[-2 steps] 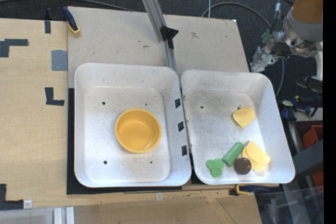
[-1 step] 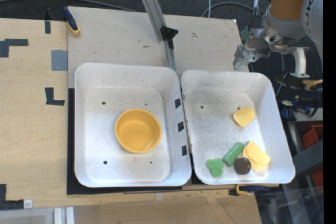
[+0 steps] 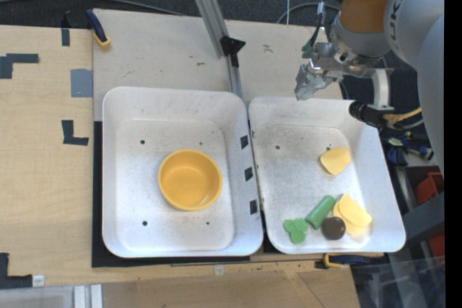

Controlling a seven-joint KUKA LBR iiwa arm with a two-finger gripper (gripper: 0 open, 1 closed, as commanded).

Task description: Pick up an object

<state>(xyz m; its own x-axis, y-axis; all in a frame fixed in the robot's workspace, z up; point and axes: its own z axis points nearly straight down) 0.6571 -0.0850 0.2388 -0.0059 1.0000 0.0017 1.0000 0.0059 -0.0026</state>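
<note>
Light is even and fairly bright, coming from overhead, w/ only soft, short shadows. The round yellow plastic bowl throws faint shade inside itself. No hard glare; the shallow white left bin looks slightly washed out. Focus decent mid-frame, softer on the grey robot arm. Resolution low, somewhat grainy.

Yellow bowl upright in the left bin; small toys, perhaps food, lie right.

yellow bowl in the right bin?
No, the yellow bowl sits in the left bin; the right bin holds the small yellow, green and brown pieces.
</note>
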